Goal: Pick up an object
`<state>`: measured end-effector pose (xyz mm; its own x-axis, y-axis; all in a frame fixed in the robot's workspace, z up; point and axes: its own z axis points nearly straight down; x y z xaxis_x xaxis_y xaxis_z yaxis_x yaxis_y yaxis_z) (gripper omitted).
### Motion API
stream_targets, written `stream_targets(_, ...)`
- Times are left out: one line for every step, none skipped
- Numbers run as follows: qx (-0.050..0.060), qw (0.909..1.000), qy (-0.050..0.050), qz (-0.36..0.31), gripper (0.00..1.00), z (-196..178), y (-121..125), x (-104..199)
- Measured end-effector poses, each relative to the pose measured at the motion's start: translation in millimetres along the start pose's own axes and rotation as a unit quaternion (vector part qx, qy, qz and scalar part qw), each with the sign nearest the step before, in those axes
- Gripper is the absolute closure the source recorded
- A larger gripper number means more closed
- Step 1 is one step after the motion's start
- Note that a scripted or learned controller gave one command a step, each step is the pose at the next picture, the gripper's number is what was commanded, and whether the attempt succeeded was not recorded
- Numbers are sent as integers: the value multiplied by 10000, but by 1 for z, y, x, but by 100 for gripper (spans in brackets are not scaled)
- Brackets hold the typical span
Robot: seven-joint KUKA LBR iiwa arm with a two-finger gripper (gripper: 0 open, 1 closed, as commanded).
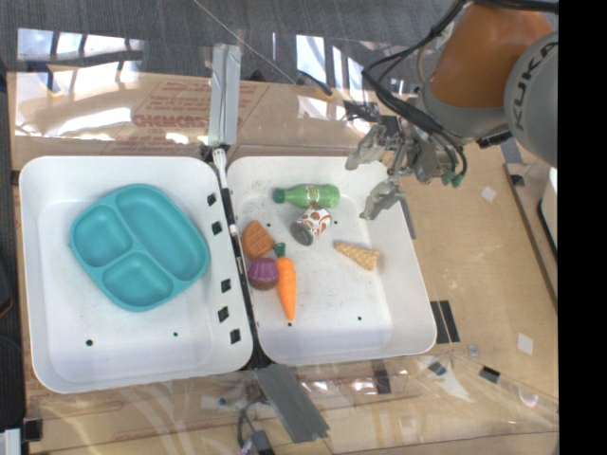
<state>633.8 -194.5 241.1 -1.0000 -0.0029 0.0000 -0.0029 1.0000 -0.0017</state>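
Note:
In the right bin (398, 320) lie a green bottle (308, 195), a small red and white can (311, 225), a waffle cone (357, 253), an orange carrot (285, 288), a purple onion-like piece (264, 272) and a brown bread piece (256, 240). My gripper (372, 176) hangs over the bin's far right corner, to the right of the green bottle and above the cone. Its two fingers are spread apart, one near the rim and one lower, with nothing between them.
The left bin (57, 330) holds a teal divided plate (138, 245). A grey divider bar (223, 93) stands behind the gap between the bins. Cables hang around the wrist (427, 150). Brown bench surface (484, 254) lies right of the right bin.

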Motion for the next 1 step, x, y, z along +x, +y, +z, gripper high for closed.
stream_targets(-22, 9982, 58, 594, 0, 128, 17, 3)
